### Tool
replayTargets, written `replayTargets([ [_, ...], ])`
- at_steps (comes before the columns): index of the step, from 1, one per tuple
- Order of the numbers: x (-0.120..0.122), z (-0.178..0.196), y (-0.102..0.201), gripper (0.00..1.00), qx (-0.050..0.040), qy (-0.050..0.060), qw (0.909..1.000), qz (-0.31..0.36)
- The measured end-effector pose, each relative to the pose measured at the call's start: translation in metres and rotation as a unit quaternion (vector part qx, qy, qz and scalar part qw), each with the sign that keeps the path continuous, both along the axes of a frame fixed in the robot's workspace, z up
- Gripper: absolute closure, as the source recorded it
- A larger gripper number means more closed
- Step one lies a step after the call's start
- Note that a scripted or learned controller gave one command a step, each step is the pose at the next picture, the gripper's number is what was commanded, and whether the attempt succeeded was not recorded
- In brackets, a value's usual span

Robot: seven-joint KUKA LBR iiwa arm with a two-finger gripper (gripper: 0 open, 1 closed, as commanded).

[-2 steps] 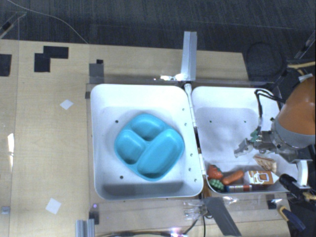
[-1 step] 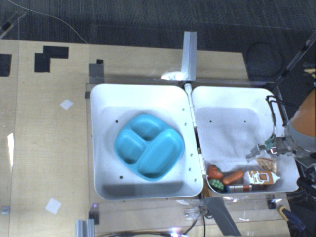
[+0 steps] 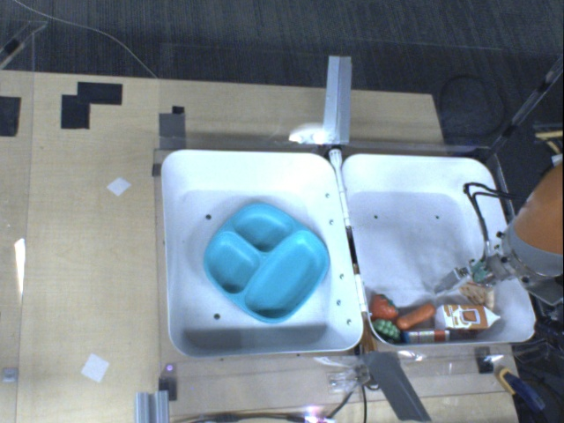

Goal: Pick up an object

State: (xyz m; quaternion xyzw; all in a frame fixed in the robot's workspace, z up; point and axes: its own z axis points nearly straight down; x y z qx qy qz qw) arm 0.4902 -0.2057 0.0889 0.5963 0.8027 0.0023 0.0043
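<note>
I am down in the right bin [image 3: 414, 236], my gripper [image 3: 476, 276] low near its right wall, just above the small carton [image 3: 465, 317]. I cannot tell how my gripper is set; the view is too small there. The carton lies against the bin's near wall, with an orange carrot-like piece [image 3: 416, 315] and a red-and-green item [image 3: 382, 308] just left of it. I judge this the approach step: next I must settle squarely over one piece and close on it.
</note>
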Motion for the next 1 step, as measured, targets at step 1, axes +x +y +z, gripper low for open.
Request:
replayTargets([
  [1, 0.0011, 0.0005, 0.0232, 0.0, -0.0039, -0.002, 0.9897, 0.143],
])
